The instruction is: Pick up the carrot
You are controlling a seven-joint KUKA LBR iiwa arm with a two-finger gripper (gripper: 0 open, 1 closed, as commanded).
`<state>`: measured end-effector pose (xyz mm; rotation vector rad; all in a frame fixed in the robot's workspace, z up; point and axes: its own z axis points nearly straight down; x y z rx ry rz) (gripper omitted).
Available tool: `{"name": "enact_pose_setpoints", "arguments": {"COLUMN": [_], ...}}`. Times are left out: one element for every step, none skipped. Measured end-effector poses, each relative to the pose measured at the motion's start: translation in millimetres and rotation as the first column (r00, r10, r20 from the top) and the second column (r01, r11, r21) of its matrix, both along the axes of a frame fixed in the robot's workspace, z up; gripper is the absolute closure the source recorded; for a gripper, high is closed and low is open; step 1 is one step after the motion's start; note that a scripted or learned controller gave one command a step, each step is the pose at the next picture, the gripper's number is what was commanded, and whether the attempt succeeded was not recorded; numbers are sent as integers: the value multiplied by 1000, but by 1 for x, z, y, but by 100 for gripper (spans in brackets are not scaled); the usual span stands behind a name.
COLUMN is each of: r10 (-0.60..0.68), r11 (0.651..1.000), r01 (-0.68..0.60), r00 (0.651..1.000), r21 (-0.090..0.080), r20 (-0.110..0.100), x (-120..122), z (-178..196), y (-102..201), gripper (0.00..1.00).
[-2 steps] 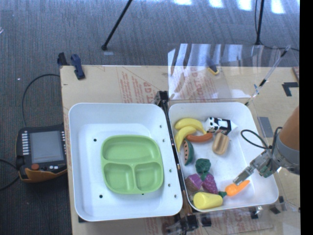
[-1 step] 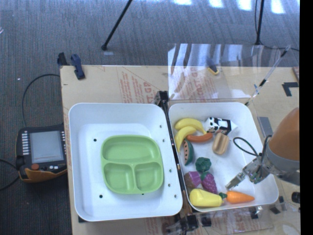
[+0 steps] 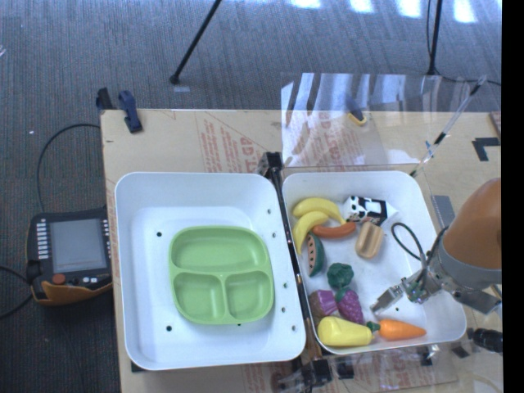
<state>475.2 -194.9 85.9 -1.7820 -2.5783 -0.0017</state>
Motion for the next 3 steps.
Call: {"name": "enact_pose_setpoints", "arguments": {"r10": [-264, 104, -92], "r11": [964, 995, 996], "r01": [264, -104, 92], "r00": [964, 995, 996], "r21": [-4, -2, -1], "r20": [2, 3, 1], "x": [0, 1, 0], "z": [1, 1, 1], "y": [-7, -17, -5], "gripper": [0, 0, 0]}}
